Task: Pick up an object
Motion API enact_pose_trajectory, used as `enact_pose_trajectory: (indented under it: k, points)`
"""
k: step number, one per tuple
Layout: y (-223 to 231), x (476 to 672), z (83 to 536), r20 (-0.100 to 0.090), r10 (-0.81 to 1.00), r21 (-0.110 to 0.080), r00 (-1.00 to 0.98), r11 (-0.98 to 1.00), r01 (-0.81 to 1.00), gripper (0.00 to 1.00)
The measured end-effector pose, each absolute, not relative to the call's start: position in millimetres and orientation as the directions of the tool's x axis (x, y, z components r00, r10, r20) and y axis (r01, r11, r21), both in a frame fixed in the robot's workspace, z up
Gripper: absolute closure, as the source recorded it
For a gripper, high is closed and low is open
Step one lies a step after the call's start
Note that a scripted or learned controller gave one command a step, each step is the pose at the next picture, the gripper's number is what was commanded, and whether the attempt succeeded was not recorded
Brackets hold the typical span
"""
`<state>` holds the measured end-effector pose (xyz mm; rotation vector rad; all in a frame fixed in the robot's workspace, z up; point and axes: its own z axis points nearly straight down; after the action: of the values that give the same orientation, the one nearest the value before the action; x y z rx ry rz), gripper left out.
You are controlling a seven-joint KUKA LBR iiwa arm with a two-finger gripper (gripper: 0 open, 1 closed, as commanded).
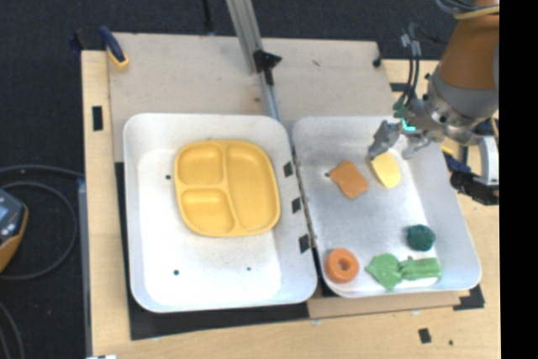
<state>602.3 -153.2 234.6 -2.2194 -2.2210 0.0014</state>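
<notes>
Camera view is looking down on two white bins, and the arm point(466, 55) is reaching in from 3 o'clock over the right bin point(319, 139). Its gripper point(393, 149) is hanging at the upper part of that bin, with grey fingers point(380, 140) spread to either side of a pale yellow block point(387, 171). The block's top edge is sitting right at the fingertips, but whether the fingers are pressing on it or only hovering above it I cannot tell from this slant, so I am not calling it held.

An orange block point(348, 179) is lying just beside the yellow one, at its 9 o'clock. Toward 5 o'clock in the bin a dark green ball point(420, 237) is resting, with a light green piece point(403, 270) at the bin's 6 o'clock edge and an orange ring point(342, 265) at 7 o'clock. In the left bin point(143, 282) a yellow tray point(227, 186) is sitting near the middle.

To my eye the step in hand is closing on the yellow block. Doing it well is meaning keeping the fingers centred over the block, going low enough that the pads are meeting its sides and not its top, and staying clear of the orange block so it is not getting nudged. Squeezing before lifting, then rising straight up, looks safest.
</notes>
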Motion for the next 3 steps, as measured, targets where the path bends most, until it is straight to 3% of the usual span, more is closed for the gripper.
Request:
enact_pose_trajectory:
  k: [1, 3]
  points:
    - [-153, 603.2, 236, 0.0, 1.0, 0.002, -0.001, 0.001, 1.0, 0.0]
    - [-154, 597.1, 129, 0.0, 1.0, -0.003, -0.001, 0.001, 1.0, 0.0]
